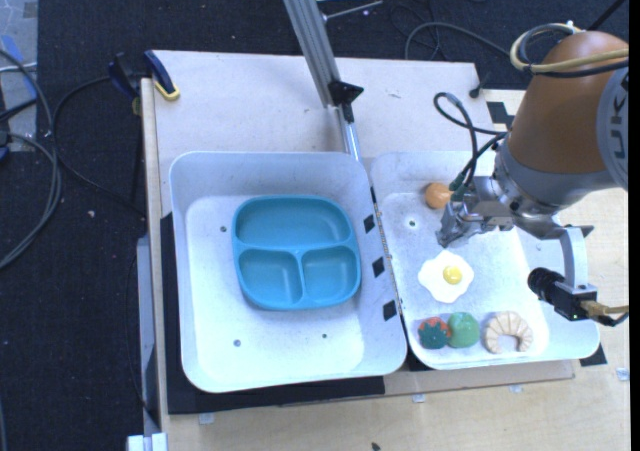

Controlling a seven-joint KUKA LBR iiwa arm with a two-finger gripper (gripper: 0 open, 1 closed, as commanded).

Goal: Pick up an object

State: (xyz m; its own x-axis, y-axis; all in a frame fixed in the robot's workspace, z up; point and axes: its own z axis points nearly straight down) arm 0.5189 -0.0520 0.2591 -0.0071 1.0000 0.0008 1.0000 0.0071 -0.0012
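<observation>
Left bin (200, 239): blue divided tray (296, 250). Right bin (400, 339): fried egg (446, 277) centre, green toy (448, 330) and croissant (508, 331) near, orange ball (436, 195) far. Jaws (452, 229) just above egg; grip impossible to tell.

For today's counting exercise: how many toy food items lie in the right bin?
4: orange ball at the back, fried egg mid-bin, green vegetable and croissant in front. The arm may hide more.

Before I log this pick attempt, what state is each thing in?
end effector: low in the right bin, above the fried egg
fried egg: flat, yolk up
croissant: lying loose
green toys: side by side, touching
orange ball: resting near the far wall
blue tray: upright in the left bin
</observation>
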